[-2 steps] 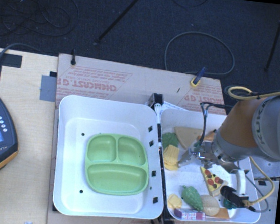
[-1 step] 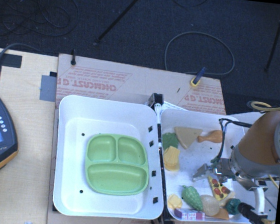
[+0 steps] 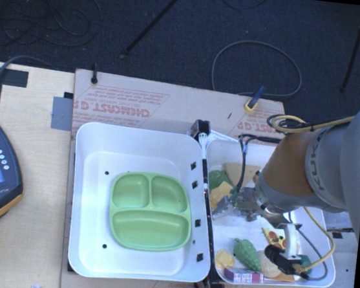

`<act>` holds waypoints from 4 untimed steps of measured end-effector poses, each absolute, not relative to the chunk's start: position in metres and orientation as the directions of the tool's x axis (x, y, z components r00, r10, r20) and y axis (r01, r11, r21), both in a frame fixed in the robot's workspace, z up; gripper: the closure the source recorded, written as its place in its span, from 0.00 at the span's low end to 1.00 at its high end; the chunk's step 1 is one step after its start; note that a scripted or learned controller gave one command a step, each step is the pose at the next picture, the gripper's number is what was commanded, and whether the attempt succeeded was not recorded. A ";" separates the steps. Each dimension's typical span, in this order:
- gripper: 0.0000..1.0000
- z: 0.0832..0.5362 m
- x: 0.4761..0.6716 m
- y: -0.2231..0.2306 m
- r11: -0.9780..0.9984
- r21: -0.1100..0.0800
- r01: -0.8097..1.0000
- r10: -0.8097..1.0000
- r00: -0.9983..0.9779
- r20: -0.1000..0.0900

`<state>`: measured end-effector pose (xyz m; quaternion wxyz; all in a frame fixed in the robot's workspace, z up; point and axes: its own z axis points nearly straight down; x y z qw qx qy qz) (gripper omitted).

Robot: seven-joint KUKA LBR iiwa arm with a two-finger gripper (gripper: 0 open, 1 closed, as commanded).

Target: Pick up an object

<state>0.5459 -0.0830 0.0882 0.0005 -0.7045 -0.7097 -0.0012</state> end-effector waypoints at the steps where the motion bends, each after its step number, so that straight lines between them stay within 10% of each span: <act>1: 0.00 0.088 0.620 -0.086 0.002 0.000 1.000 1.000 -0.002 0.000; 4: 0.00 0.087 0.643 -0.081 0.000 -0.005 1.000 1.000 0.000 0.000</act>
